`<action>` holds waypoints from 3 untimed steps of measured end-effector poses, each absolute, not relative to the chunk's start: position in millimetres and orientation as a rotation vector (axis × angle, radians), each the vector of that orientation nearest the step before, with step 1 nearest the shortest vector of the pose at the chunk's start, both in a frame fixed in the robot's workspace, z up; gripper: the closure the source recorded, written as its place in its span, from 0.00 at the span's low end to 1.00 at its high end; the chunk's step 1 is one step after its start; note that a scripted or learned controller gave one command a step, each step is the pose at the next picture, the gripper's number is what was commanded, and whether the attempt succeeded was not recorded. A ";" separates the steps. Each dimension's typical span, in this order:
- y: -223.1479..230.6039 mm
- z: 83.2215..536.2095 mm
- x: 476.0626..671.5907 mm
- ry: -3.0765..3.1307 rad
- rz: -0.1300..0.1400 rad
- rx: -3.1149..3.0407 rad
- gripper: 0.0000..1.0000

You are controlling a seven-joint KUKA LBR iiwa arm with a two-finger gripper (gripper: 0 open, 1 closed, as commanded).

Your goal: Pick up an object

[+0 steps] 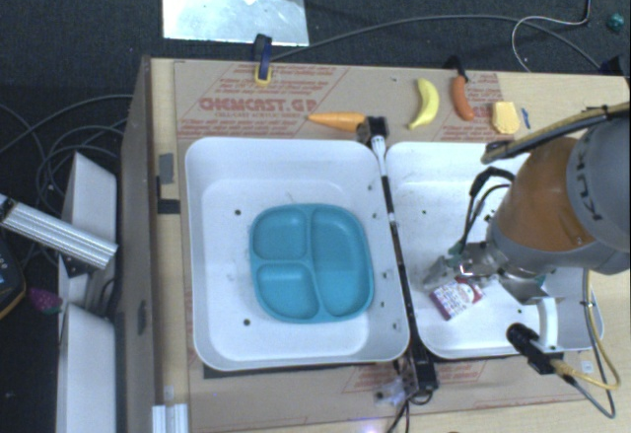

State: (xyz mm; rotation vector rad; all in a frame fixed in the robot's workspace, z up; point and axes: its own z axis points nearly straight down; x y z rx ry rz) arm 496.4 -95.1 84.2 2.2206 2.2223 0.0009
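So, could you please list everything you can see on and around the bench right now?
Bins: two, white, side by side on the bench.
Divided plate: one, light blue, in the left bin.
Packet: one, red and white, in the right bin beside the gripper.
Carrot: one, orange, behind the left bin.
Banana: one, yellow, behind the right bin.
Sausage: one, orange-red, beside the banana.
Cheese block: one, yellow, right of the sausage.
Arm: one, grey and orange, over the right bin.
Gripper: one, low in the right bin.
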 end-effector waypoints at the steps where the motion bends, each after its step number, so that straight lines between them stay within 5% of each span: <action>1: -94.4 95.1 498.0 2.223 0.006 2.218 1.00; 2: -94.4 95.0 497.9 2.223 0.006 2.218 0.00; 3: -151.2 84.9 618.7 2.223 0.002 2.215 0.00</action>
